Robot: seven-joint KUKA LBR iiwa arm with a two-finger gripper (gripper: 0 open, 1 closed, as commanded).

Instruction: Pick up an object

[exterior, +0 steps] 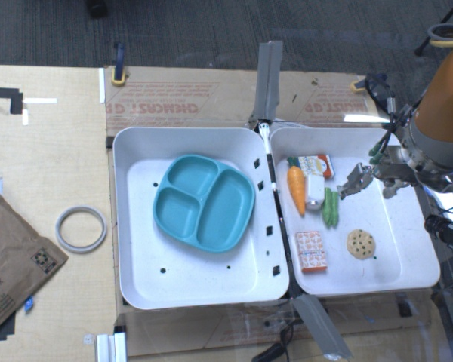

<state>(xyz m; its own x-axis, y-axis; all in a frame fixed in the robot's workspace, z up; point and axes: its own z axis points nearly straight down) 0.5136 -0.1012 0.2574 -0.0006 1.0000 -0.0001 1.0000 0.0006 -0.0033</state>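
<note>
Fingers (355,179) of my gripper (371,181) stand spread apart with nothing between them, hanging over the right bin (415,277) at its upper right part. One finger points left toward the pile of toy food; the other sits further right, near the bin's right wall. My grey wrist and orange band rise behind them at the view's right edge.

Nearest to my fingertips, just to their left, lies a green vegetable (330,207), a long pod set roughly upright in the view. Touching its left side is a small grey-white can (314,190), and left of that a carrot (296,190) with its green top pointing to the bin's far wall. A white and red packet (316,165) rests above the can, touching the carrot's top. Below my gripper, apart from the pile, a round cookie (360,243) lies flat on the bin floor. Left of the cookie is a red patterned box (311,250), near the wall between the bins.

Across that wall, the left bin (136,277) carries a blue divided plate (204,202) with three compartments. Out on the bench, well left of both bins, lie a roll of tape (81,228) and a brown cardboard box (11,266).
</note>
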